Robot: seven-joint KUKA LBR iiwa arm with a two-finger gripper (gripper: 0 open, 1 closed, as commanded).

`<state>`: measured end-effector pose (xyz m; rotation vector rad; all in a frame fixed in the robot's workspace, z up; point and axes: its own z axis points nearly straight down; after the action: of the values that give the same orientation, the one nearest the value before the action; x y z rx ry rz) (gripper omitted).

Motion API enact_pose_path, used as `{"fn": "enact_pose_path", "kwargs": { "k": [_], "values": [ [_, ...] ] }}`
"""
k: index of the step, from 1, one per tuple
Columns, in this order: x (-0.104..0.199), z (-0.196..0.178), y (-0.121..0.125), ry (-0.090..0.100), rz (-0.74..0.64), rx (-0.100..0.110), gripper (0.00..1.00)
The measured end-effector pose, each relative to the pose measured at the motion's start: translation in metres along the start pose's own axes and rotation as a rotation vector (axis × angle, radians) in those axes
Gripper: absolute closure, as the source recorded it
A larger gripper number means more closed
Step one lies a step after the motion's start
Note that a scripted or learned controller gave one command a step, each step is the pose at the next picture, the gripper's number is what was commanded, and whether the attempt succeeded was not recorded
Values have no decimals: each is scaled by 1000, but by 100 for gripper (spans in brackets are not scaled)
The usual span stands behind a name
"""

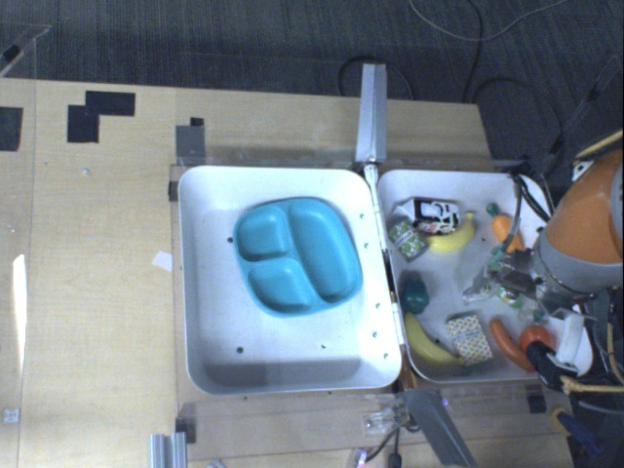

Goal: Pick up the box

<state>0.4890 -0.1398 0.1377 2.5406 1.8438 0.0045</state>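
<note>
A small black and white box [435, 213] lies at the back of the right bin [444, 177], touching a yellow banana [456, 237]. A second box-like pack with a green and yellow pattern [470, 336] lies near the front of that bin. My gripper [500, 287] hangs low over the right half of the bin, between these two. It is to the right of and nearer than the black and white box, and apart from it. Nothing shows held in it.
The right bin also holds a green packet [408, 239], a dark teal ball [414, 293], a second banana [429, 341], an orange piece [500, 227] and a red sausage shape [509, 341]. The left bin [210, 359] holds a blue divided plate [297, 253].
</note>
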Motion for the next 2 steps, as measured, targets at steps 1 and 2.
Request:
{"fn": "enact_pose_path", "kwargs": {
  "k": [1,2],
  "values": [
    [1,-11,2,1,-7,-4,100],
    [1,-11,2,1,-7,-4,0]
  ]
}}
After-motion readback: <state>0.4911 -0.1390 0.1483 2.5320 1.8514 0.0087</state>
